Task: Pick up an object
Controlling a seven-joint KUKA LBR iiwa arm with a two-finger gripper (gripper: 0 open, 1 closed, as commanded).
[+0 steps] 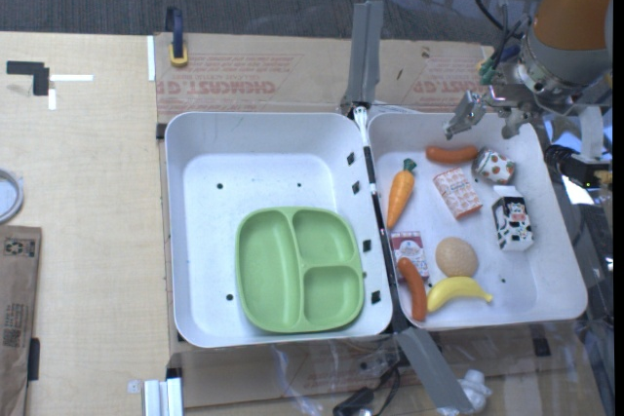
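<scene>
Both bins [185,209] white. Tray [297,268] pale green. Carrot [400,195] orange, green top. Sausage [451,153] red-orange, second one [414,289] same. Banana [458,291] yellow, bun [455,257] tan. Carton [513,223] black-and-white cow print. Desk [78,170] light wood. Arm [575,5] orange band, grey below.

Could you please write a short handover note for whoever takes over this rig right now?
Gripper: above the right bin's far edge, holding nothing that I can see.
Right bin: sausage closest to the gripper, then carrot, red packet, cow carton, bun, banana, all lying loose.
Left bin: green tray.
Done: nothing picked yet.
Left: descend, grasp one object, lift it.
</scene>
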